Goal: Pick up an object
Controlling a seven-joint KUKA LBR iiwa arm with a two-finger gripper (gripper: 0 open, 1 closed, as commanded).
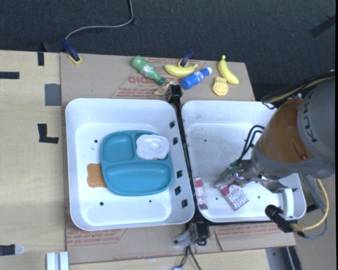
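Arm (312, 131): grey casing with part of dark lettering, broad orange band beside it. Black cable loops off the band. Gripper (230, 175): dark metal, below the band.

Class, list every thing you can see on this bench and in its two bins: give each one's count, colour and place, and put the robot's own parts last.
Bins: 2, white, side by side on the bench.
Tray: 1, blue, left bin.
Fried egg: 1, white, on the tray's upper right part.
Toast: 1, orange-brown, left bin, against the tray's left edge.
Packet: 1, red and white, right bin, just below the pincer.
Box: 1, small, red and white, right bin, by its left wall.
Bottles: 2, one green, one blue, above the bins.
Bananas: 2, yellow, above the bins.
Corn: 1, yellow, above the right bin.
Arm: 1, grey and orange, right.
Pincer: 1, dark, right bin.
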